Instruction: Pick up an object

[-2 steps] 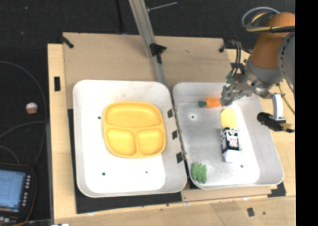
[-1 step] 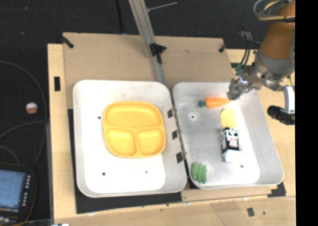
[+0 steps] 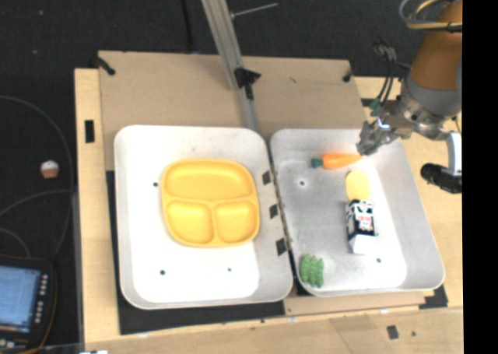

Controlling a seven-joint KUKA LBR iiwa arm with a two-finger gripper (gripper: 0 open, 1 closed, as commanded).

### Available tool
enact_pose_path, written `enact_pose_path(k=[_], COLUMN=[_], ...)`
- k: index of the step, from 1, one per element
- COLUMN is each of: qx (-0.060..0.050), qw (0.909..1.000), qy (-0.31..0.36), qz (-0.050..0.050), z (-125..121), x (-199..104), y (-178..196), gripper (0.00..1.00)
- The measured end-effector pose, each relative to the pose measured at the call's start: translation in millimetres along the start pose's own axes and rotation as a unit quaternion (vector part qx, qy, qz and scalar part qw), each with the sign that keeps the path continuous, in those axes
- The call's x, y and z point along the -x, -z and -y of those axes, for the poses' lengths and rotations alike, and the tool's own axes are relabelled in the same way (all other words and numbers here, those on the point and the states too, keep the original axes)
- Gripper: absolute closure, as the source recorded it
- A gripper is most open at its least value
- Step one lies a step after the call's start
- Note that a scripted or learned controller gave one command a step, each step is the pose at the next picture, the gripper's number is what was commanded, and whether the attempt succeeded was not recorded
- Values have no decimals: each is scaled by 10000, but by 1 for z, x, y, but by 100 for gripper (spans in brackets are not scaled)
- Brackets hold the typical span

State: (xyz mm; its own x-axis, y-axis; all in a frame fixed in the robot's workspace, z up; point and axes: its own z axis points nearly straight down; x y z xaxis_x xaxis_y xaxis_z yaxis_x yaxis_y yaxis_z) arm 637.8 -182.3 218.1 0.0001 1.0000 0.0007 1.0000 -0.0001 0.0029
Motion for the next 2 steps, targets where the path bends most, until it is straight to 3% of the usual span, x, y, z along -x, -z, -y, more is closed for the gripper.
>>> enact_pose_path(k=[2], qx=[-7], qw=[10000], qy=[37], qz=[-8], z=[3], x=[-100], y=[25], gripper=[100])
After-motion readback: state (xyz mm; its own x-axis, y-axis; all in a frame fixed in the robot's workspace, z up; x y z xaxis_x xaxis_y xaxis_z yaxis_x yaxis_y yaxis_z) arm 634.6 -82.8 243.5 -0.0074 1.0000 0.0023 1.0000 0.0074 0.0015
